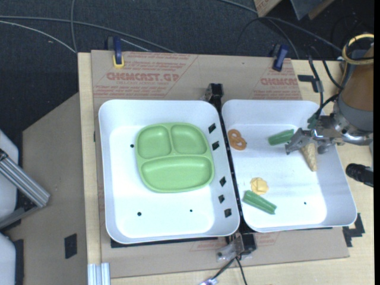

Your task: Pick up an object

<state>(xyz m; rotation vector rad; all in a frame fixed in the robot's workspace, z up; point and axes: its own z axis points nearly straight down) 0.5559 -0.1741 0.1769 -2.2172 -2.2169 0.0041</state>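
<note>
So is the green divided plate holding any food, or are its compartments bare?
Bare. The green divided plate sits upright in the left bin, and all three compartments show plain green, with no item inside.

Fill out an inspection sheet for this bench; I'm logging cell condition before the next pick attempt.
Surface: brown printed board bearing left white bin and right white bin.
Job's things: right bin holds a brown pretzel, upper green pod, tan cone-shaped piece, small yellow lump, lower green pod.
Clutter: green three-compartment plate in left bin.
Grippers: gripper low in the right bin, between upper pod and cone; grasp unclear.
Cables: grey cables across the dark floor.
Surroundings: blue clamps on the board's far edge.
</note>
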